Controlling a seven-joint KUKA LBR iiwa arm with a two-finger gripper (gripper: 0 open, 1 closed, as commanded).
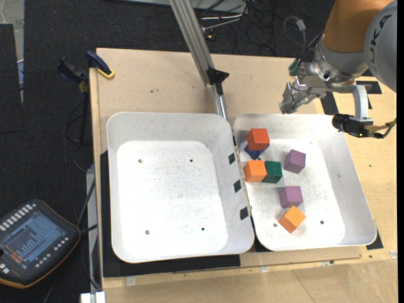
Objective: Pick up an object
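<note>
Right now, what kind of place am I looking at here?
Probably a robotics lab bench: a grey and orange arm reaches over two white bins, the right bin holds coloured blocks, and a teach pendant sits nearby.

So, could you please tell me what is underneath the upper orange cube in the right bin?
A blue block peeks out below the upper orange cube, showing just its lower edge. The cube covers the rest, so its full shape cannot be seen.
</note>
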